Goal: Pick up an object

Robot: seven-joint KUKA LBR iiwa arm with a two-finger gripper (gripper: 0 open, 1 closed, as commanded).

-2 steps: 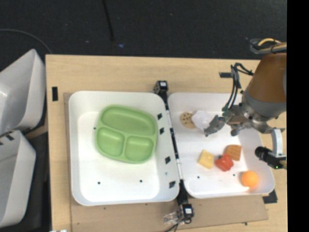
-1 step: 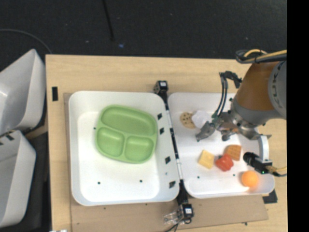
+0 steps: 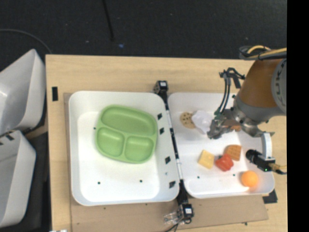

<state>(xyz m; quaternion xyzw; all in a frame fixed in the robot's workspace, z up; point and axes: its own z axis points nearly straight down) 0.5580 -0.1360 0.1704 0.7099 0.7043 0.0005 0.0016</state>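
The right bin holds several small objects: a round brown cookie, a crumpled white piece, a yellow block, a red piece, a waffle-like orange square and an orange ball. My gripper hangs low over the upper middle of this bin, right beside the white piece and just right of the cookie. The wrist above it hides the fingertips.
The left bin holds a green divided plate. Clips sit on the seam between the bins. A cable loops off the wrist. White objects stand beyond the bench's left edge.
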